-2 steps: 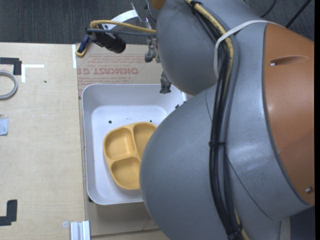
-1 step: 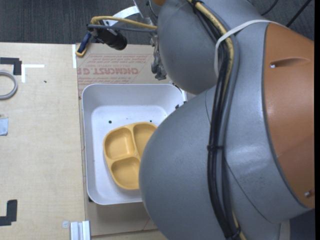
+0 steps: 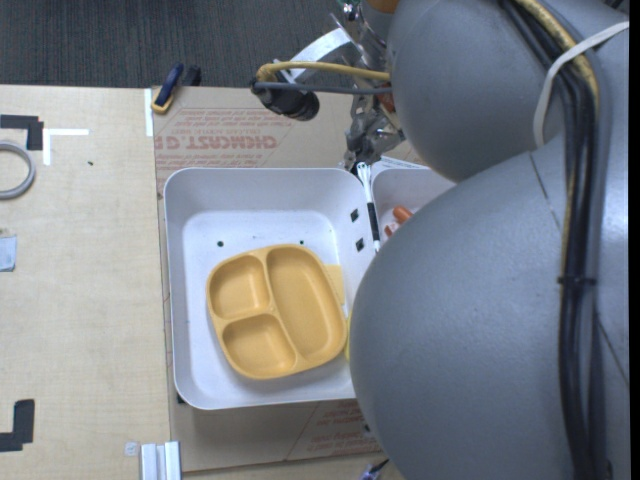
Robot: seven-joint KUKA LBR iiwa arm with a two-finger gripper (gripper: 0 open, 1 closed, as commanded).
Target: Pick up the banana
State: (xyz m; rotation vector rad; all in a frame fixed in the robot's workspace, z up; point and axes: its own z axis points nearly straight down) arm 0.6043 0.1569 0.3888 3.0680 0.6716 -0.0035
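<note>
Camera view from above shows me the shallow white left-hand bin (image 3: 180, 268), and lying in it a yellow three-compartment plastic plate (image 3: 275, 310), turned at an angle and sitting toward the bin's near right side. The bulky grey robot arm (image 3: 500, 268) reaches in from the right and covers most of the shallow white right-hand bin (image 3: 410, 176), of which I see just a far-left corner with a small orange object (image 3: 401, 213) inside it. The two-finger gripper (image 3: 365, 148) hangs at the far end of the divide between the two bins, just above their rims. How wide it is set I cannot tell from this angle, and I see nothing held in it. As for the banana, the best candidate is a pale yellow strip (image 3: 338, 288) showing just beside the plate's right edge, against the bin's right wall. I cannot tell whether that is the fruit or simply part of the plate. My judgement is that the pick has not begun and the arm is placed for an approach. To do it well I would confirm the target first. If it does lie in that narrow gap, I would bring the gripper down with its jaws across the fruit's short width, well away from the plate rim and the bin wall, so neither gets pinched or dragged along on the lift.
</note>
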